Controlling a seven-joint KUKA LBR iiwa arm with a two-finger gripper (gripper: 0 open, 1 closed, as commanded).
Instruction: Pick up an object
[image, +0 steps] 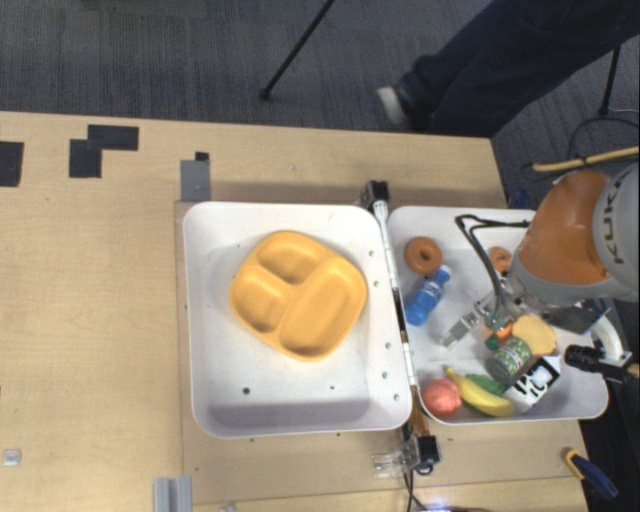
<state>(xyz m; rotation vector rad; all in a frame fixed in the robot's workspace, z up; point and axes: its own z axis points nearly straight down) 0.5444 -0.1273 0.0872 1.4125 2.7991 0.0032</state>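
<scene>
Right bin (590, 405), bench | hand (497, 318) low among clutter beside green can (511, 357); blue bottle (424, 298), banana (480, 395) nearby | grip state: cannot tell | step: reaching in to grasp | next: close on one item, lift clear.

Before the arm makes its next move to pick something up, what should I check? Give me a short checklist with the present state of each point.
1. Gripper is over the right bin: ok.
2. Something between the fingers: cannot tell.
3. Fingers open or shut: cannot tell.
4. Nearby things crowded: not ok; green can, banana and apple lie close together.
5. Blue bottle and donut lie apart from the pile: ok.
6. Yellow tray sits in the left bin: ok.
</scene>
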